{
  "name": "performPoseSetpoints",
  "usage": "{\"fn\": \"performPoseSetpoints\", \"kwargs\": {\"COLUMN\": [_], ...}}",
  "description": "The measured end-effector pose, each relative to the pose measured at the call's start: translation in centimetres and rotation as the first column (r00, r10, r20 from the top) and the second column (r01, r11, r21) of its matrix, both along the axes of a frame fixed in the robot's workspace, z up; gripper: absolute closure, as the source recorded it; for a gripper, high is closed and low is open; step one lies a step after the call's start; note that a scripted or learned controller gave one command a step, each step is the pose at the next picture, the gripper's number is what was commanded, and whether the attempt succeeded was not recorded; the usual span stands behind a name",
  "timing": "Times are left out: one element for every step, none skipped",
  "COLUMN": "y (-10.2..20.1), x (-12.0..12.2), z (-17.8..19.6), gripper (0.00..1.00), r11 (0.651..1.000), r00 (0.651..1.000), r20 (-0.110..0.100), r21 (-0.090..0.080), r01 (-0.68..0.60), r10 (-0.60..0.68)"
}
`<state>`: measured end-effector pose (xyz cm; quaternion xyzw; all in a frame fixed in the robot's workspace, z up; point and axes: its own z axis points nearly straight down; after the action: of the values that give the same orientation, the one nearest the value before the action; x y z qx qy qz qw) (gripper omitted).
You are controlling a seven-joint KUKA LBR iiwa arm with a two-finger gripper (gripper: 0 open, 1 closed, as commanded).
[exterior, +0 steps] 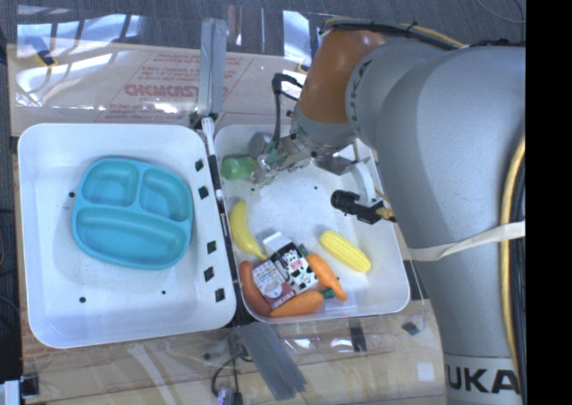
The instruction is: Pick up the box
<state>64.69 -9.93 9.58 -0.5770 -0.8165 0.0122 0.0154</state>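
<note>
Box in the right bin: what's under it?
The box lies on a hot dog and carrots, in the right bin. Their middles and the bin floor beneath are covered.

We look down from above at a slant on two white bins [116, 327], with the arm [447, 126] close on our right.

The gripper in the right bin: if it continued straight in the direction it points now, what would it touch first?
Probably the green object by the right bin's left wall; the gripper points at it, though depth is unclear.
</note>
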Motion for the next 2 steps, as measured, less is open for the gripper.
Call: {"fn": "performPoseSetpoints", "kwargs": {"y": [5.7, 8.7], "x": [-3.0, -7.2], "z": [9.7, 9.6], "gripper": [1.00, 1.00], "r11": [0.998, 0.979], "r00": [0.997, 0.978], "r20": [0.037, 0.036], "r21": [0.002, 0.003], "r01": [0.069, -0.205], "r10": [-0.069, 0.204]}}
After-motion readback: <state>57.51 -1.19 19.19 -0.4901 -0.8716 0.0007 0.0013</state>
